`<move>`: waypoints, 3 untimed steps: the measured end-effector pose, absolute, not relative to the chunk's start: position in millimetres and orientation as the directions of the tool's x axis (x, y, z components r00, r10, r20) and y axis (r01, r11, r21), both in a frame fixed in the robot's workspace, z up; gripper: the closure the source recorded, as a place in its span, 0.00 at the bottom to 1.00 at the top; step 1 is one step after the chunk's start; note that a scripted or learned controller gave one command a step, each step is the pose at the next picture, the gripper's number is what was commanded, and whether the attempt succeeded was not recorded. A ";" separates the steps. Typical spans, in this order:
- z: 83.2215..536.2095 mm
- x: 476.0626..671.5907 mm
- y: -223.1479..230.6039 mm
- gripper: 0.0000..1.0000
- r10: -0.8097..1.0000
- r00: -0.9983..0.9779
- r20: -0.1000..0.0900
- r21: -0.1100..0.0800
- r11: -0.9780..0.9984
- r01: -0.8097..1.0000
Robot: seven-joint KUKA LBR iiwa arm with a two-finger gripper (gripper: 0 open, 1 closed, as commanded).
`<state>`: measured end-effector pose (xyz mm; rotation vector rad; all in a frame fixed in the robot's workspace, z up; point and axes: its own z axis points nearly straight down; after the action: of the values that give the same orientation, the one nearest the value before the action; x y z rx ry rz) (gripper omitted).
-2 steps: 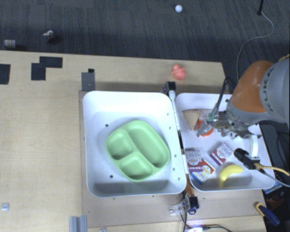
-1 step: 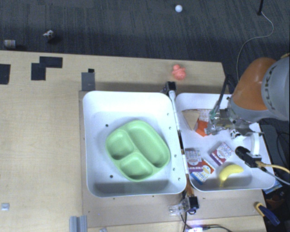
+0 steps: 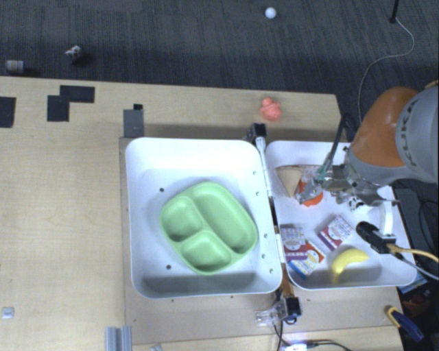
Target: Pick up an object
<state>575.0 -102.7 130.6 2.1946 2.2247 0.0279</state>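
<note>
Here, two white bins side by side on a wooden counter [image 3: 62, 226]. In the left bin [image 3: 144, 206], a green divided plate [image 3: 208, 224], lying flat near the middle. In the right bin [image 3: 405, 271], several small things: a tan wedge [image 3: 289, 179] toward the far left corner, an orange piece [image 3: 311, 197] just beside that wedge, two small printed packets [image 3: 296, 248] near the wall shared with the left bin, a red-and-white packet [image 3: 335, 232] to their right, and a yellow banana [image 3: 348, 260] near the front wall. Reaching into the right bin, the grey arm with its orange band [image 3: 381, 137], the pincer [image 3: 317, 184] low over the orange piece and seemingly touching it; released or clenched, impossible to tell. Beyond the right bin's far wall, on the counter, a pink lump [image 3: 271, 108]. Farther back, on dark floor, a small white ball [image 3: 270, 12].
</note>
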 end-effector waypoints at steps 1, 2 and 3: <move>141.4 576.3 -101.3 1.00 1.000 -0.017 0.002 0.028 0.017 0.999; 141.3 576.2 -101.3 0.00 1.000 -0.016 0.002 0.028 0.016 0.999; 85.9 617.6 -95.6 0.00 1.000 -0.006 0.001 0.006 0.006 1.000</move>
<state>617.6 -95.6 85.9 2.2126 2.2253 0.0088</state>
